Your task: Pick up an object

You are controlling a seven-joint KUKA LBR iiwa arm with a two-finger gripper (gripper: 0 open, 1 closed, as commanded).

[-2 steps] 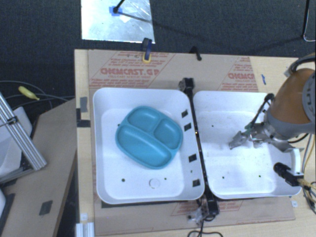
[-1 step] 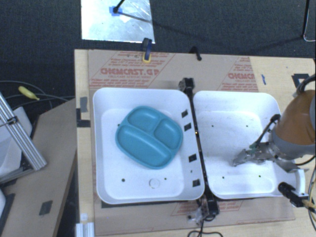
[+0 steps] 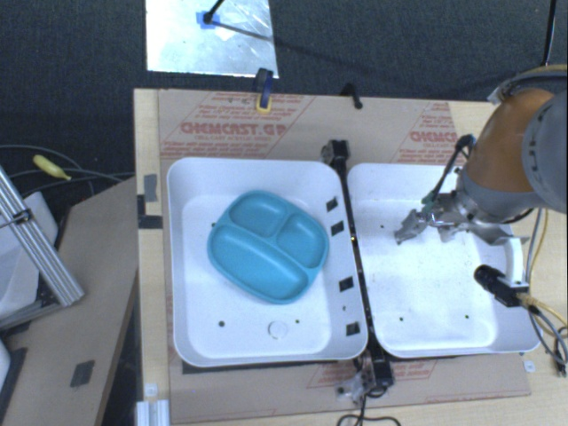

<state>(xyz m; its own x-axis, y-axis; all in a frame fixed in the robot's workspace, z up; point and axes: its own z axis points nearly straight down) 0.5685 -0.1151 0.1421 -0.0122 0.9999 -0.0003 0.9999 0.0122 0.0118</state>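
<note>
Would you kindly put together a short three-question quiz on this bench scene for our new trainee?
1. True or false: the blue divided plate lies in the left bin.
2. Over which bin is the hand? A) left bin B) right bin C) neither
3. Fill in: the plate has ___ compartments.

Key:
1. True. It lies near that bin's middle.
2. B. The hand is over the right bin's upper part, apart from the plate.
3. Three: one long, two smaller.
</note>
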